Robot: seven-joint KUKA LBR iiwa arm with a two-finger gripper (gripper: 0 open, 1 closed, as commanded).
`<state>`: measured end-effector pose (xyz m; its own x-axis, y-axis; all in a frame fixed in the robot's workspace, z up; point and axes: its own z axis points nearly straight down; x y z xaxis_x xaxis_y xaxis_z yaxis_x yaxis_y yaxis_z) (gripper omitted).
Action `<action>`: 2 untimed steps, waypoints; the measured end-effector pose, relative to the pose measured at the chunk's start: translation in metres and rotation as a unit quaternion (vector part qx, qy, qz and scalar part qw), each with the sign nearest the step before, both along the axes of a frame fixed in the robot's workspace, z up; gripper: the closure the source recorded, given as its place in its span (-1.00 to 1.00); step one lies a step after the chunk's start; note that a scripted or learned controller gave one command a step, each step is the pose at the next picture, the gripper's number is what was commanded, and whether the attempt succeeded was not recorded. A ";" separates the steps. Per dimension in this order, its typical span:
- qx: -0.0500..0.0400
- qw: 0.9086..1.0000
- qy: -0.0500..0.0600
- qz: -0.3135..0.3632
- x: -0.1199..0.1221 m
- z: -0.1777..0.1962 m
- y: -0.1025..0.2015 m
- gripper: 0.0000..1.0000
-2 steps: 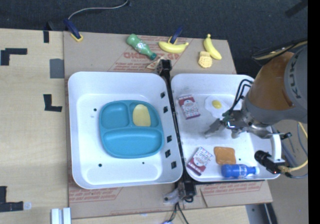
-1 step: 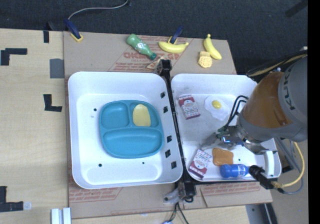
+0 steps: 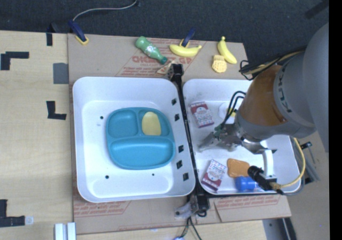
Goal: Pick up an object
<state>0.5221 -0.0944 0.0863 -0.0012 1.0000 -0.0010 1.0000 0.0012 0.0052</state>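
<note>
My gripper [image 3: 209,138] hangs low over the middle of the right bin [image 3: 291,153], pointing left toward the divider. Its two metal fingers [image 3: 203,145] stand apart and open, with nothing between them. A red and white carton [image 3: 201,114] lies just behind the gripper. A second red and white carton [image 3: 214,173] lies in front of it near the bin's front wall. An orange piece [image 3: 238,167] and a blue piece [image 3: 245,184] sit to the front right, beside the wrist. A small white item [image 3: 224,109] rests near the back.
The left bin [image 3: 88,126] holds a blue divided plate [image 3: 140,138] with a yellow item [image 3: 151,124] in one section. Behind the bins, on cardboard, lie a green bottle [image 3: 150,49], two bananas [image 3: 185,49] [image 3: 226,52] and a yellow corn piece [image 3: 218,64]. The arm's bulk covers the right bin's far side.
</note>
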 end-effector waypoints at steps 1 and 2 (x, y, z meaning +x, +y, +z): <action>0.001 1.000 0.002 0.000 0.057 0.098 0.053 -1.00; 0.000 1.000 0.003 0.000 0.105 0.098 0.037 -1.00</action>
<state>0.6268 -0.0571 0.1840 -0.0009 1.0000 -0.0012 1.0000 0.0009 -0.0008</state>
